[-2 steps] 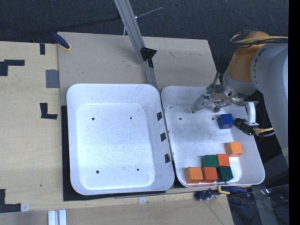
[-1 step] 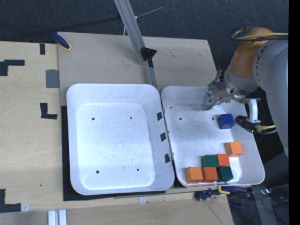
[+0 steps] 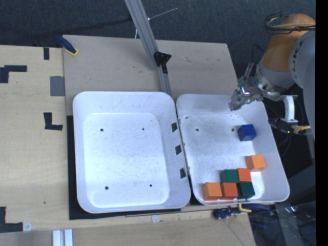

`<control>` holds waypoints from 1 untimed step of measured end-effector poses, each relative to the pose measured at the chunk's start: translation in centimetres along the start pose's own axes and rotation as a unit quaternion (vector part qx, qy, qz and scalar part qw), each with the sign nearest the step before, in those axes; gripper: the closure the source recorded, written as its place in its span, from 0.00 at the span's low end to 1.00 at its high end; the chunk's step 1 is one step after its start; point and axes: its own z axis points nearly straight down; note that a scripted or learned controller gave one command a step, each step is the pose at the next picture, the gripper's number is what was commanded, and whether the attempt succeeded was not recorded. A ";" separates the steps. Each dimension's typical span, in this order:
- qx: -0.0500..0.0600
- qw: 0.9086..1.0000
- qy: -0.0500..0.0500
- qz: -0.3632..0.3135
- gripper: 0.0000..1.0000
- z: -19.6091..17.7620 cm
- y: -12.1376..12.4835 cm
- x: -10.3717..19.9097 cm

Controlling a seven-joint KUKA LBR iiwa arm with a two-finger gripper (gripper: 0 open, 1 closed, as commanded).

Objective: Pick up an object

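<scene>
The right bin (image 3: 205, 142) holds a blue cube (image 3: 247, 132) near its far right side. An orange cube (image 3: 255, 162) lies closer to the front right wall. A cluster of orange and green cubes (image 3: 230, 184) sits along the front edge. My gripper (image 3: 237, 103) hangs over the bin's far right corner, above and a little behind the blue cube, with nothing visibly between its fingers. The arm with its orange band (image 3: 285, 45) comes in from the right.
The left bin (image 3: 125, 147) lies beside the right one. A slanted metal pole (image 3: 146, 32) crosses the bench behind the bins. A blue and yellow tool (image 3: 66, 45) lies at the bench's far left.
</scene>
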 end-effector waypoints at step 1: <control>0.000 1.000 0.000 0.000 1.00 -4.7 -0.2 -0.6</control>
